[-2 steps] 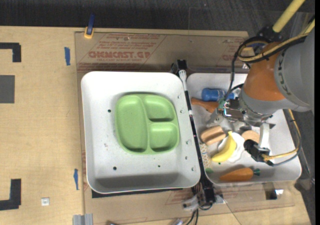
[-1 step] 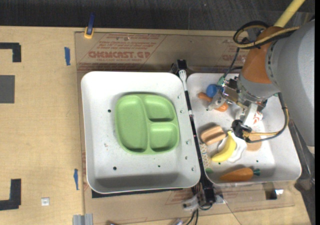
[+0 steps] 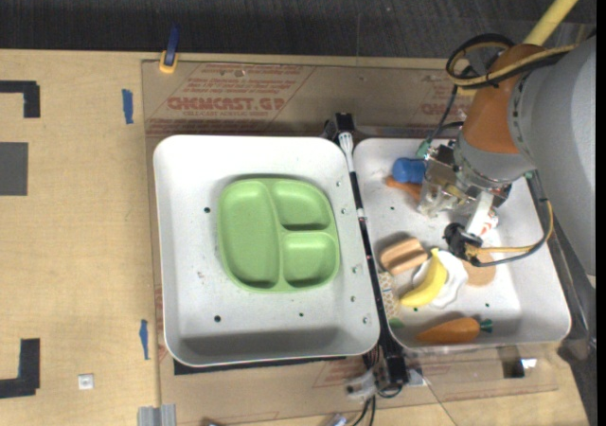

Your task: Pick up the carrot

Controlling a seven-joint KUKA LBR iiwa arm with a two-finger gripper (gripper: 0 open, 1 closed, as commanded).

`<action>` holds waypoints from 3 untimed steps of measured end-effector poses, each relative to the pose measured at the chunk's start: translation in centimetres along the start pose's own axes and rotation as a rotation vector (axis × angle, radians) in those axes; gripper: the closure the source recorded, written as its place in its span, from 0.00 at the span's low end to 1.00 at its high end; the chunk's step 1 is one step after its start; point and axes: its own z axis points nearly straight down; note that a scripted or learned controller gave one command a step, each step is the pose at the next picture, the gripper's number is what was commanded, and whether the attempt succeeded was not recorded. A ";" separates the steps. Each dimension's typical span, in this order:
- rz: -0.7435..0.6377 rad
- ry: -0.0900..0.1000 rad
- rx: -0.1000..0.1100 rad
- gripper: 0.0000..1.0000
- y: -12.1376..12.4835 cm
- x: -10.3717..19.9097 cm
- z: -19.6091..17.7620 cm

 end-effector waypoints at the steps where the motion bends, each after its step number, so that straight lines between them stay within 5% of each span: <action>1: -0.001 -0.001 -0.001 1.00 0.0 0.0 -0.9; 2: -0.003 -0.001 -0.004 1.00 0.1 0.0 -1.9; 3: -0.003 -0.002 -0.003 0.00 0.1 0.0 -1.9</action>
